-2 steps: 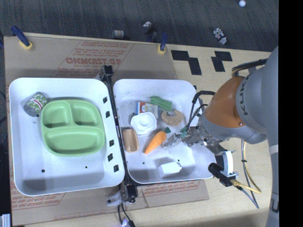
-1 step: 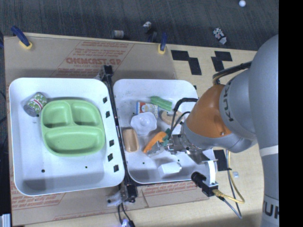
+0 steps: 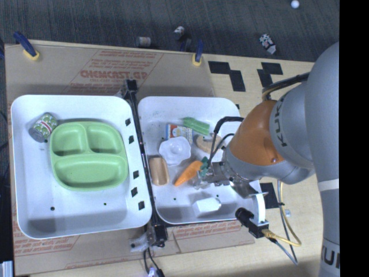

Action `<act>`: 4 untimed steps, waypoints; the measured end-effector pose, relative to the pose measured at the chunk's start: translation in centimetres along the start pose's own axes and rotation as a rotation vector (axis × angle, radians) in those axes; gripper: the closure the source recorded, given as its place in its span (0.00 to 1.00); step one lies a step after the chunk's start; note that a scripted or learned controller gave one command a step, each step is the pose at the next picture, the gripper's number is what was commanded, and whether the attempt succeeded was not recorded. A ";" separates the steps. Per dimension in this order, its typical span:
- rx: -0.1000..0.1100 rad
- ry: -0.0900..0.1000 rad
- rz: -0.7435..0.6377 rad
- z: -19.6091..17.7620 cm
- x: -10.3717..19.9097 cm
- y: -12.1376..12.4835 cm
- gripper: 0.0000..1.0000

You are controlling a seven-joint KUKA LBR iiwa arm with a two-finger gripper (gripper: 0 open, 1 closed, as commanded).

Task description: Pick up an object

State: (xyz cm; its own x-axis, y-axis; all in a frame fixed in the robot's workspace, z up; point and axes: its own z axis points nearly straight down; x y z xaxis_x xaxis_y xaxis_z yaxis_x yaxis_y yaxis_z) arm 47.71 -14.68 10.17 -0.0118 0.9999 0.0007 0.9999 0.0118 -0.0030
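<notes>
Camera view places our gripper (image 3: 203, 176) low in the right bin (image 3: 230, 105), touching the carrot (image 3: 188, 172); we cannot tell its state. Crowded around the carrot are a tan block (image 3: 158, 170), a clear cup (image 3: 174, 149) and a white piece (image 3: 207, 205). In our judgement, this crowding could cause a glancing contact and a failed pick.

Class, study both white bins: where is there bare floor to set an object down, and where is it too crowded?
Free: the left bin's floor below the green tray, and the right bin's strip above the green packet. Crowded: the right bin's middle, where the carrot, tan block and white cup cluster beside the hand.
</notes>
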 end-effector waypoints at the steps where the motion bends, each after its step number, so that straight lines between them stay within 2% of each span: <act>1: -0.005 -0.001 0.006 -10.2 0.6 0.0 1.00; 2: -0.004 -0.001 0.006 -10.2 0.6 0.0 0.00; 3: -0.004 -0.002 0.004 0.9 -1.0 8.1 0.00; 4: -0.003 0.001 -0.002 -0.1 -0.9 8.1 1.00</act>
State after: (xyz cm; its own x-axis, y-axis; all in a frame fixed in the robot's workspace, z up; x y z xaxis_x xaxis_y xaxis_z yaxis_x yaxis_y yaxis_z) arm 55.83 -15.48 10.27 -0.0136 0.9999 0.0019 0.9999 0.0136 -0.0004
